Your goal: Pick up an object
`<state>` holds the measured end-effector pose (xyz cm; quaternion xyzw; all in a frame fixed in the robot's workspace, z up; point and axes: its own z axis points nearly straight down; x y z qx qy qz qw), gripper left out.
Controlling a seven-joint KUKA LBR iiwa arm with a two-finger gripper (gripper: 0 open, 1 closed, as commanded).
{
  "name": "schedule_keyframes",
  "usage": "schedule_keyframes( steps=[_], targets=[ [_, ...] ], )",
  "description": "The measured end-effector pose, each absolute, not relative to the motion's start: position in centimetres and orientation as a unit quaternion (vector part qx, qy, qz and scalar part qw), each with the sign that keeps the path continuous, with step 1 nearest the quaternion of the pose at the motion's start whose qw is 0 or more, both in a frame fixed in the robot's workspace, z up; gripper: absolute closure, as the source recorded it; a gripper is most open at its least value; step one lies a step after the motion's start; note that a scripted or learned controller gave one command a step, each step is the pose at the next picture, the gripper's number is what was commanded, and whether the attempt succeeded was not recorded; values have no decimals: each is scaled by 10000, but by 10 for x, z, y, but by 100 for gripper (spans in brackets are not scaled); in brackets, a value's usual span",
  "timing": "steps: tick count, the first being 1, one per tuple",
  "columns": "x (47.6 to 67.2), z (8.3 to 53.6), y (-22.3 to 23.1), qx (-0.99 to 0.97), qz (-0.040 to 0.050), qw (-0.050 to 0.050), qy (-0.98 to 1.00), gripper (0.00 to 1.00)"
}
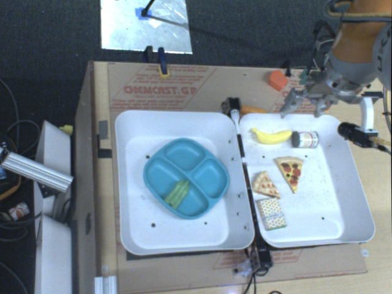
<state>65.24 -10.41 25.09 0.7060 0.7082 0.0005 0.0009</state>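
Note:
My gripper [304, 106] hangs over the back edge of the right bin [355, 192], open, with nothing between its fingers. Just below it lie a yellow banana [271, 136] and a small grey can [305, 139] on its side. Further forward in the same bin are a pizza slice [290, 171], a smaller pizza wedge [266, 184] and a green patterned square packet [271, 214]. The left bin [136, 225] holds a blue divided plate [186, 177] with a green strip [177, 193] in one compartment.
An orange block [277, 80] and an orange stick [252, 109] lie on the cardboard behind the right bin. A black divider clip [233, 106] sits between the bins. A shiny metal sheet [146, 17] lies at the back.

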Motion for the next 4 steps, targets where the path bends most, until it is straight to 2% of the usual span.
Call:
schedule_keyframes(
  steps=[1, 2, 3, 4],
  targets=[
    [614, 164, -132, 7067, -5, 0, 7075, 0],
    [592, 88, -137, 7069, -5, -7, 7073, 0],
    [565, 84, -109, 7062, 2, 1, 7080, 0],
    [566, 95, -109, 7064, 9, 8, 7078, 100]
  ],
)
